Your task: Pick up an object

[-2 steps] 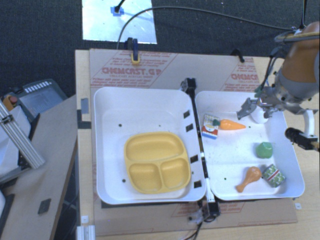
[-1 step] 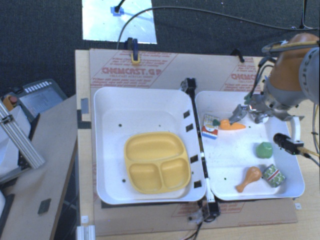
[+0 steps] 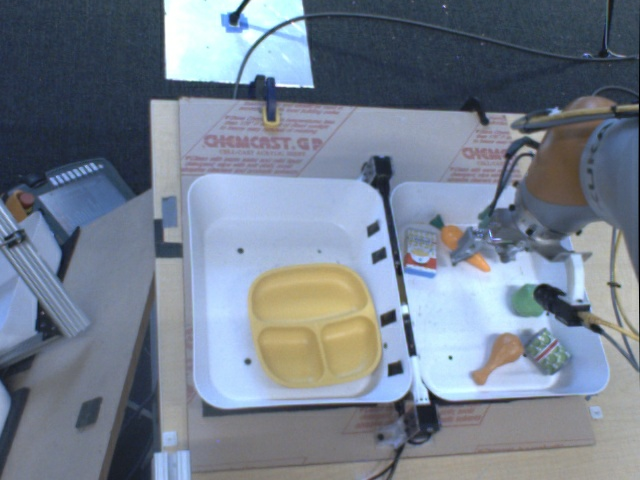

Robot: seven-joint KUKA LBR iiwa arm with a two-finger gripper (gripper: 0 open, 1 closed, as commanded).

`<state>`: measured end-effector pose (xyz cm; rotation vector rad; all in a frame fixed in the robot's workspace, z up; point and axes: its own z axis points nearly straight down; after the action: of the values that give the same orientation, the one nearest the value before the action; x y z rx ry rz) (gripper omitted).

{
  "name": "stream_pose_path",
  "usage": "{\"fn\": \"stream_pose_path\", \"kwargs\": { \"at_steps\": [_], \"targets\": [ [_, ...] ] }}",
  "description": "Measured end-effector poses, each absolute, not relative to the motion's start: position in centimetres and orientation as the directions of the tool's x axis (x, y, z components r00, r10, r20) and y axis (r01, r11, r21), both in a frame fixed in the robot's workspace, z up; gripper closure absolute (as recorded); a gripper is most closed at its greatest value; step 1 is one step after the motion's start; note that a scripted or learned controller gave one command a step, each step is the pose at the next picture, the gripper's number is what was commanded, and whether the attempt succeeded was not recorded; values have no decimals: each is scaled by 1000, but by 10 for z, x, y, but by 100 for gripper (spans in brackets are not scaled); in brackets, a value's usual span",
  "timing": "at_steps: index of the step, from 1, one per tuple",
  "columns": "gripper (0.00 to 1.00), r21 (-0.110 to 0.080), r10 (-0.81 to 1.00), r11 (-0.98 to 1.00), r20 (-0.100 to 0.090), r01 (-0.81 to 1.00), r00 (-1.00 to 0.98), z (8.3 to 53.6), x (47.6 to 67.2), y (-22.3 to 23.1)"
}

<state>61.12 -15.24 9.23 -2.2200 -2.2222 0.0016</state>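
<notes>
Nearest the camera in the right bin (image 3: 592,376), a toy chicken drumstick (image 3: 497,355) lies just beside a small green-and-white packet (image 3: 546,350) at the front edge. Behind them rests a green lump (image 3: 527,299), close to the bin's right wall. Farther back, toward the bin's middle, the gripper (image 3: 470,248) hangs low over an orange toy carrot (image 3: 462,242) — its metal tips sit right at the carrot, but whether they are spread or closed on it cannot be told from this angle. Just left of the carrot, against the divider, stands a small red-and-white carton (image 3: 421,251). The grey arm (image 3: 590,183) with its orange band reaches in across the bin's right rear corner. Left of the right bin, the left bin (image 3: 290,203) carries a yellow three-compartment tray (image 3: 314,322) in its front half — lying flat, well apart from the toys.
</notes>
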Motion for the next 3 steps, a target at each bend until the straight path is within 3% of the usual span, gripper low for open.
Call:
{"fn": "stream_pose_path", "kwargs": {
  "at_steps": [1,2,3],
  "targets": [
    [0,2,1000,2,-1,1000,-2,85,612,-152],
    [100,-1,1000,2,-1,1000,-2,95,612,-153],
    [100,6,1000,2,-1,1000,-2,147,605,-148]
  ]
}}
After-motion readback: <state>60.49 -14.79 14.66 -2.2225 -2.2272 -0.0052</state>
